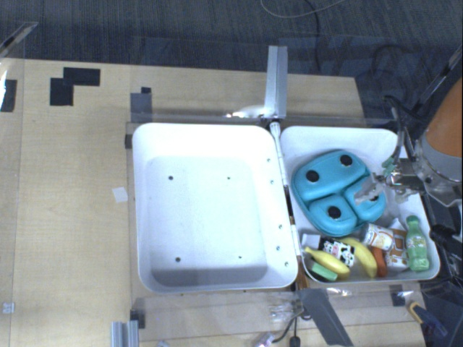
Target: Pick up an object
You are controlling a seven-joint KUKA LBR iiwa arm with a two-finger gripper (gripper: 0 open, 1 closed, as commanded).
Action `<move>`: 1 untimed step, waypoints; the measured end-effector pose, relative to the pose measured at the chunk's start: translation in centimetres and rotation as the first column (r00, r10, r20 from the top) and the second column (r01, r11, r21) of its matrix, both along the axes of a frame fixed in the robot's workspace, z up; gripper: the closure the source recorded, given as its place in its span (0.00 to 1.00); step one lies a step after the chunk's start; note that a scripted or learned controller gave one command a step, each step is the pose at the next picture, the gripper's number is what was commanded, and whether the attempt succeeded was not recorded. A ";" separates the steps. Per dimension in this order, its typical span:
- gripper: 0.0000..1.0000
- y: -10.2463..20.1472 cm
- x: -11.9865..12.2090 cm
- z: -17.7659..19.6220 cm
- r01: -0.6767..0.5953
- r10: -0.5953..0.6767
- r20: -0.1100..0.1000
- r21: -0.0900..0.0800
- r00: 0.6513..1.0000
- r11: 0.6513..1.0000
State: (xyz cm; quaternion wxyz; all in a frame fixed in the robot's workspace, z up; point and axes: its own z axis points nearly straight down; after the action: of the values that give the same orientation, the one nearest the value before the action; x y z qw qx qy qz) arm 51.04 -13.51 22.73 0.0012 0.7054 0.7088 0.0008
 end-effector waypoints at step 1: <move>0.00 -2.3 3.7 -10.8 0.269 -0.269 0.018 -0.001 0.963 0.963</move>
State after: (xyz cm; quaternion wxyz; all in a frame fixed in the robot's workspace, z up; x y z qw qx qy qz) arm 54.71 -15.81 11.88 0.0088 0.7950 0.6065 0.0057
